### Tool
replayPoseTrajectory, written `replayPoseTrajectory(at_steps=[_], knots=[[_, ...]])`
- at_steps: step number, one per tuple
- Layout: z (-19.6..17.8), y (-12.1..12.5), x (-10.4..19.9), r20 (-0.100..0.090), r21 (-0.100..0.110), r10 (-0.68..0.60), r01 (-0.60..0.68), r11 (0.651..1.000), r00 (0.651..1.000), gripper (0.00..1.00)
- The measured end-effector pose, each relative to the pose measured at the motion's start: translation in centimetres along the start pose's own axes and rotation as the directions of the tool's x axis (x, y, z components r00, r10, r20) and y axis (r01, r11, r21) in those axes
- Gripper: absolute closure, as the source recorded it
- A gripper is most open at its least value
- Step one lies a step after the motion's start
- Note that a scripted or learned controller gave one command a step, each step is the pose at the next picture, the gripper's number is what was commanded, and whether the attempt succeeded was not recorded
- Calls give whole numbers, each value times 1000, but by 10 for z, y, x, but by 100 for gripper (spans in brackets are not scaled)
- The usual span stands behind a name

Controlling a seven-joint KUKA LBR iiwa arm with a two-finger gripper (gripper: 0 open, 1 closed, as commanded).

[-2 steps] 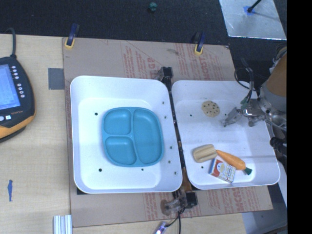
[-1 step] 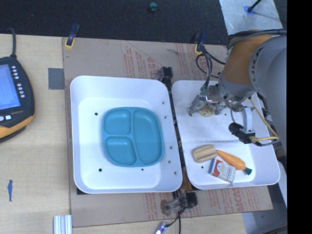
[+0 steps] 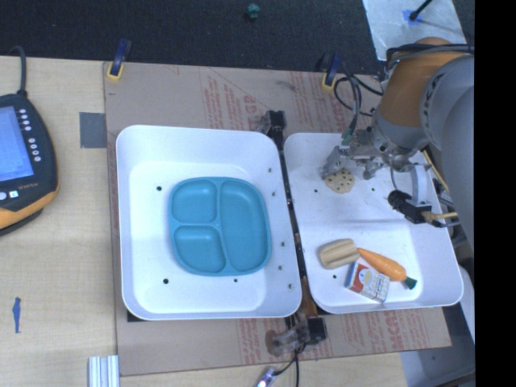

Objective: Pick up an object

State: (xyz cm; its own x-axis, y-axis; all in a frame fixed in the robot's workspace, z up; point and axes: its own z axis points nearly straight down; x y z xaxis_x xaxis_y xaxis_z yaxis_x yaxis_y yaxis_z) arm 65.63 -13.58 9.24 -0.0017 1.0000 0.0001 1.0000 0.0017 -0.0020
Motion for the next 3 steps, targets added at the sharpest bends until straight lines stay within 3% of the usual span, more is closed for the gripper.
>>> replayPoseTrajectory(at_steps=[1, 2, 3], knots=[[-11, 1, 0, 1, 0, -3, 3, 1000, 1000, 100], [-11, 0, 0, 1, 0, -4, 4, 1000, 1000, 0], [-21, 1, -1, 2, 0, -5, 5, 1000, 1000, 100]])
